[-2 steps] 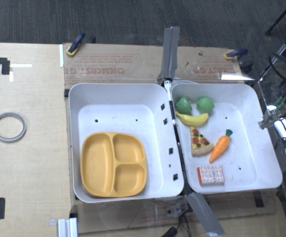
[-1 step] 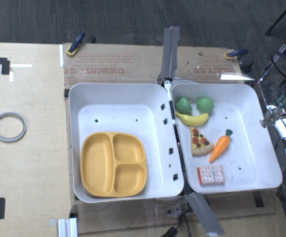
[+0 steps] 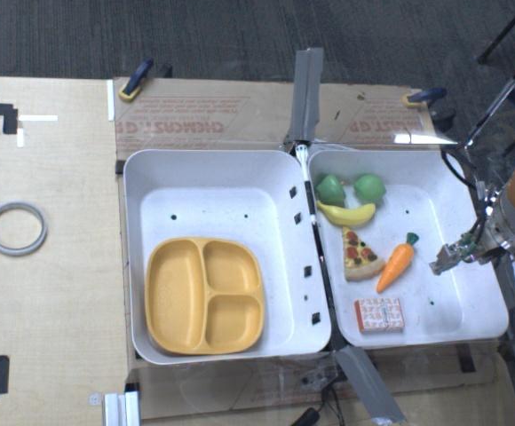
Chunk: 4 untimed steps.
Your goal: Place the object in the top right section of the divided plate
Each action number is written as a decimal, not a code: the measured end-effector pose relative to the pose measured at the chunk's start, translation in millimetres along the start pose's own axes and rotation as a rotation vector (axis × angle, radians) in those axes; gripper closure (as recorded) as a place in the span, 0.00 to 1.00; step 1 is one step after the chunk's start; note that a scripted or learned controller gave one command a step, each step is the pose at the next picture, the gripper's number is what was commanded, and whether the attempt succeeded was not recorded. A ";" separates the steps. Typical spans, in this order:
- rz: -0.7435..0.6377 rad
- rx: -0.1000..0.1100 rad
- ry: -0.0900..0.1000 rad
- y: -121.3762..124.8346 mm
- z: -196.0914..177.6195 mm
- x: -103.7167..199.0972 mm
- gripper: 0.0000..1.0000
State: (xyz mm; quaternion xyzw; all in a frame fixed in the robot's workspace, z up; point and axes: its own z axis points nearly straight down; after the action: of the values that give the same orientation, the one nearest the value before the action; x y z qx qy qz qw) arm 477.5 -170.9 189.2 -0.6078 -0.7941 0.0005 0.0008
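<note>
Two shallow white plastic bins sit side by side on the bench. Left bin (image 3: 142, 193) holds a yellow-orange plastic divided plate (image 3: 206, 295) w/ three sections: one long section down its left side, two smaller ones stacked on its right. All three sections look bare. Plate lies toward the near-left part of that bin.

Right bin (image 3: 435, 204) holds the toy food. Two green round toy pieces (image 3: 350, 188) sit at the far-left corner, side by side. A yellow toy banana (image 3: 346, 213) lies just in front of them, touching or nearly so. A toy pizza slice (image 3: 360, 256) w/ red topping sits nearer, approx. mid-left of the bin. An orange toy carrot (image 3: 395, 266) w/ green tip lies tilted just right of the pizza slice, tip pointing away & to the right. A small red-and-white printed box (image 3: 379, 314) lies flat near the bin's front edge.

Gripper (image 3: 444, 260) is over the right side of the right bin, near the carrot but apart from it. Arm comes in from the right edge. Nothing visible between its fingers; how far open they are – can't tell at this res.

A grey roll of tape (image 3: 15, 228) lies on the bench far left. Blue clamps (image 3: 136, 79) pin the cardboard sheet behind the bins.
</note>
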 end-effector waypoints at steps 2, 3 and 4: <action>-0.511 -0.002 0.000 -12.8 88.1 -48.9 1.00; -1.022 -0.004 -0.004 8.4 96.9 -54.4 1.00; -1.401 -0.005 -0.006 28.7 96.5 -59.7 1.00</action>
State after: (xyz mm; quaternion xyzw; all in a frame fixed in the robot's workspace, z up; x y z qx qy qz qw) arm 520.7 -221.0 92.5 0.0474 -0.9989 -0.0002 -0.0027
